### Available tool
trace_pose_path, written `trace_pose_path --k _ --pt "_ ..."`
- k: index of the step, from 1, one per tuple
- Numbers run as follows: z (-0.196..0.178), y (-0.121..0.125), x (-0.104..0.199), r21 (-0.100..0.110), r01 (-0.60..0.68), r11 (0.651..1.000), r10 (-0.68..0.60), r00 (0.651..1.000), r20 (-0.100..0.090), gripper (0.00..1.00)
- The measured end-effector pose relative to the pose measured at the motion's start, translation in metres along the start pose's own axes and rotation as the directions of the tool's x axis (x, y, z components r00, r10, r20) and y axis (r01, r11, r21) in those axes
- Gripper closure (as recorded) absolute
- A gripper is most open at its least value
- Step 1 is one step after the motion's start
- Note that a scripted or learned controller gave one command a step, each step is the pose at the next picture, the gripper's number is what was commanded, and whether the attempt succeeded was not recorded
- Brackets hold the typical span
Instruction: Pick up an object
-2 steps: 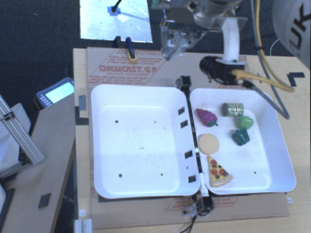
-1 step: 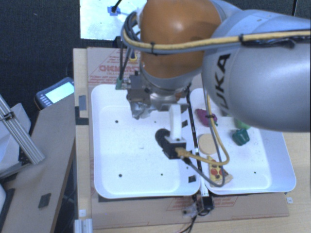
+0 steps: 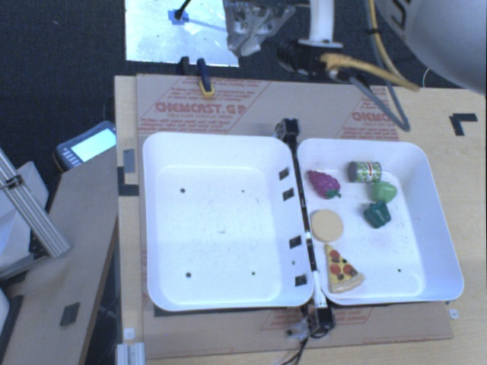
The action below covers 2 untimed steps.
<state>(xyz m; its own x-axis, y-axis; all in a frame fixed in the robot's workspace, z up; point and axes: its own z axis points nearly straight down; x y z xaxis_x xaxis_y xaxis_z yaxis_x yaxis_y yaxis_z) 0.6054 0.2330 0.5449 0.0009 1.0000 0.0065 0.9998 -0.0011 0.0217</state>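
The toys all sit in the right bin (image 3: 437, 226), and the left bin (image 3: 163, 204) beside it has none, so the pick has to come from the right one. Nearest the camera lies a toy pizza slice (image 3: 342, 268), close to the wall between the two bins, which may make it hard to reach from that side. Just behind it rests a flat tan disc (image 3: 327, 224), maybe a toy cookie, lying low on the floor of the bin. Past that is a dark green toy (image 3: 377, 214), with a lighter green toy (image 3: 383, 191) touching it, so those two crowd each other. A purple bunch of toy grapes (image 3: 323, 183) sits a little apart, near the middle wall. Farthest back in the bin, a small can (image 3: 364, 172) lies on its side. Beyond the bins is the brown board (image 3: 228, 105) under them. At the very top, the gripper (image 3: 245, 40) hangs high, well away from every toy, pointing down over the far end of the bench. It grasps nothing, though how wide it stands cannot be told. The grey arm (image 3: 434, 17) stretches in from the right.
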Motion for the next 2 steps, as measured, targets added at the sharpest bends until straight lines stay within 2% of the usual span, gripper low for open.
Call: trace_pose_path --k 1,2 --pt "0.122 -0.069 -0.080 0.034 -0.004 0.999 0.004 1.000 0.011 1.00" --pt "0.007 -0.049 -0.099 0.007 0.000 1.000 0.000 1.000 0.004 1.00"
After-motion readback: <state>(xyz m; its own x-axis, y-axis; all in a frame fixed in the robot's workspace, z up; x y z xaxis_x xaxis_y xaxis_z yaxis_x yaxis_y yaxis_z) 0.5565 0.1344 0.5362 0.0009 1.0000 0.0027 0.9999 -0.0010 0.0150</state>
